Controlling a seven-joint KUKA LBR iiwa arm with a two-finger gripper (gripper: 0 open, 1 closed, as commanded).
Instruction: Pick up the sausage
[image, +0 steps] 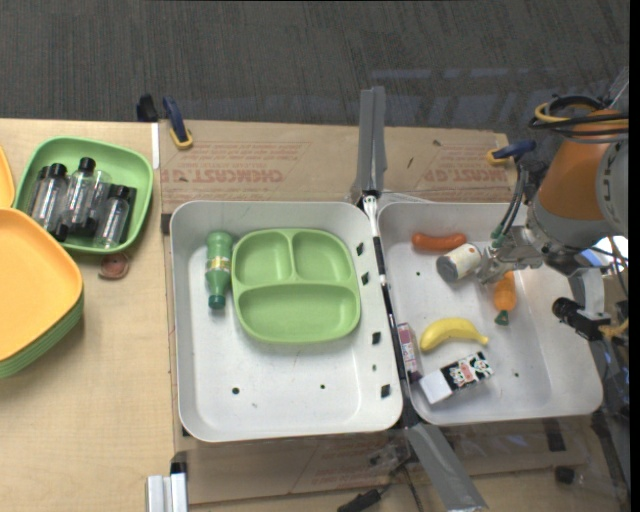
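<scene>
sausage (439, 241) near right bin's (540, 400) far edge — gripper (497, 262) just beside

Bright, even overhead light, soft shadows, mild glare on white bins (290, 415).

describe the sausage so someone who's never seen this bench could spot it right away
Look in the right bin, toward its far edge near the divider between the two bins. The sausage lies there on its side, just beyond a small cream cylinder. It is the reddish-orange, smooth, slim one; the banana nearby is yellow and curved.
</scene>
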